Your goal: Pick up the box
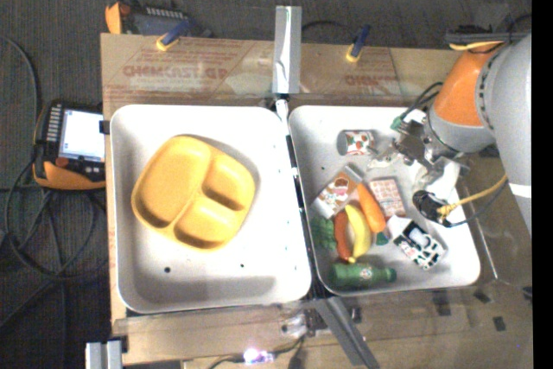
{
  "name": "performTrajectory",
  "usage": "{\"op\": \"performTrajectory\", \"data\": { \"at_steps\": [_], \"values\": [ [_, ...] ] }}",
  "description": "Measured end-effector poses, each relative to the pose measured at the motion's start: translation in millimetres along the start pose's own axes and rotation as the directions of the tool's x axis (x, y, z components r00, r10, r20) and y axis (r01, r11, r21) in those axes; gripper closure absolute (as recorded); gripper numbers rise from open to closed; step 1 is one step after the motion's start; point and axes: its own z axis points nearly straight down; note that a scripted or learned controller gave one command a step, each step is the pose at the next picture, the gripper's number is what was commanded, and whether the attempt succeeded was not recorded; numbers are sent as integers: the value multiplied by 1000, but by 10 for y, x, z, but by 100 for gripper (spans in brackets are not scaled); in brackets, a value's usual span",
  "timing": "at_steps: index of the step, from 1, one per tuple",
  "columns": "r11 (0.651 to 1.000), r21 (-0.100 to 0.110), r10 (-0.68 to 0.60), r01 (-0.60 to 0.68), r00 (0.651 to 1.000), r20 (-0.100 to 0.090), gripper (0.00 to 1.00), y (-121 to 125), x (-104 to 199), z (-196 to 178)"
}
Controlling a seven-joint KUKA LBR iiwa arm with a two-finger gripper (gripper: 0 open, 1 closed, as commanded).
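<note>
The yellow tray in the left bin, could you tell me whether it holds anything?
Empty: all three compartments of the yellow tray show bare yellow.

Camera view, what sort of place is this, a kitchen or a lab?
Likely a robotics lab bench: two white bins clamped to a board, a robot arm over toy food, and a teach pendant among floor cables.

The arm [510,91] reaches in from the right edge of the camera view, its grey body wide and close to the lens. An orange band [462,95] wraps it just above the wrist. From there the wrist slants down and to the left, ending in the tool [406,144], a cluster of dark and metal parts. A white part and a black fitting with a yellow cable hang just below the wrist. The tool's tips are too cluttered to read.
</note>
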Motion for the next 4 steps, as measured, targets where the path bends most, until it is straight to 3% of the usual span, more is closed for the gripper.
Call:
{"op": "performTrajectory", "data": {
  "at_steps": [1, 2, 3, 4],
  "values": [
    [1000, -3, -10, 10, 1000, -2, 0, 269, -73, -196],
    [1000, -4, -14, 14, 1000, -10, 0, 33, -129, 62],
    [1000, -18, -10, 10, 1000, -12, 0, -6, -136, 73],
    [1000, -9, -27, 27, 1000, -14, 0, 474, 108, 93]
  ]
}}
